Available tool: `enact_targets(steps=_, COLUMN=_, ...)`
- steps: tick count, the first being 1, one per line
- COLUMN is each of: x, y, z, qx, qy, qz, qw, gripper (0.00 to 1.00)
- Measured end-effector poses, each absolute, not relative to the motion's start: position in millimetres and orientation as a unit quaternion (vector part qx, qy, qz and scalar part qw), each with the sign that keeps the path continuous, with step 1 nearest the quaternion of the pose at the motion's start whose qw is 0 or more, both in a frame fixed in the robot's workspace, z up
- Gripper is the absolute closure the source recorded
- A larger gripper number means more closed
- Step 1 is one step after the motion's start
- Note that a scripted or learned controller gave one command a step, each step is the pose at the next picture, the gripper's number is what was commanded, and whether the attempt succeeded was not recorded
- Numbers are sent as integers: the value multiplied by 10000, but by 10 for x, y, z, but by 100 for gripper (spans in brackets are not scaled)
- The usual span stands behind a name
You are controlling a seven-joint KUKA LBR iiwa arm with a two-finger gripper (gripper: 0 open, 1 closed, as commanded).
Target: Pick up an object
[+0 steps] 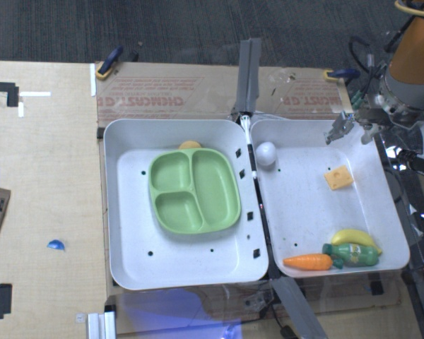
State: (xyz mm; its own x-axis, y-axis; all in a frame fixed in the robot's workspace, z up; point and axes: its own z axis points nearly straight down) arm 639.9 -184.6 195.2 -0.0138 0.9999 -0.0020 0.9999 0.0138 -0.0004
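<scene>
In the right bin (304, 210) lie a yellow cheese wedge (338, 178), a white ball (266, 152) at the far left corner, a yellow banana (355, 237), a green bottle (353, 254) and an orange carrot (308, 262) near the front edge. My gripper (353, 127) hovers over the bin's far right corner, above and right of the cheese wedge, with nothing visible between its fingers. The left bin (127, 189) holds a green divided plate (195, 189) with a small yellow item (190, 145) peeking from behind it.
A grey divider post (249, 76) rises between the bins at the back. Cardboard (169, 90) lies behind the bins with blue clamps (111, 60). The wooden bench (42, 189) stretches left, with a small blue item (55, 245) on it.
</scene>
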Motion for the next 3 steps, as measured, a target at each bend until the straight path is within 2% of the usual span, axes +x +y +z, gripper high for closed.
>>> enact_targets(steps=1, x=6092, y=-2174, z=1017, qx=6524, qy=7579, qz=8, qw=9, gripper=0)
enact_targets(steps=2, x=6062, y=-2017, z=918, qx=6438, qy=7652, qz=-4, qw=3, gripper=0)
enact_targets(steps=3, x=6089, y=-2032, z=1058, qx=6438, qy=7652, qz=12, qw=47, gripper=100)
